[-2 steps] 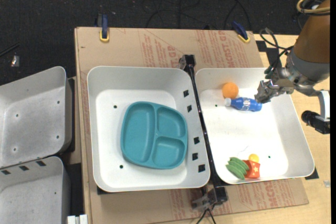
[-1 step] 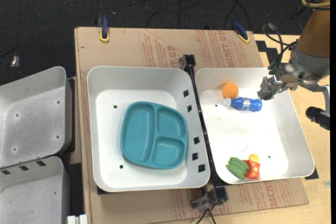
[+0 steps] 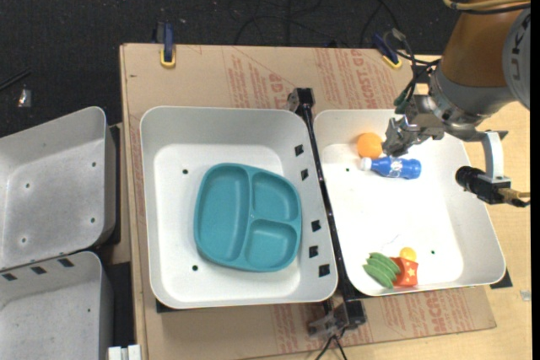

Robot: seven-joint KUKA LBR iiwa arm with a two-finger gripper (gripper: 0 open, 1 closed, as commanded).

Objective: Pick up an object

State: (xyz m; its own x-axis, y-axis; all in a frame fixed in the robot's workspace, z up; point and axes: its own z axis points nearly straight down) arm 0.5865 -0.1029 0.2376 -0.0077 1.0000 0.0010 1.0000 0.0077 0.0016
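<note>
**Hand lowered over the blue bottle in the right bin**

The arm (image 3: 481,55) is seen reaching in from the right, its orange band uppermost and the wrist bent downward over the far part of the right bin (image 3: 439,215). The hand (image 3: 396,149) is held low, pointed down at the blue bottle (image 3: 396,169), which lies on its side with its white cap toward the left. The fingertips appear to be touching or just above the bottle's upper edge; how wide they are parted cannot be told, as they are dark and small in the view. An orange ball (image 3: 369,145) is found just beside the bottle, to its upper left. Near the bin's front edge, a green, a yellow and a red item are clustered (image 3: 392,268). A teal divided tray (image 3: 249,217) is seen in the left bin (image 3: 169,181). Both bins are carried by the table (image 3: 219,76).
</note>
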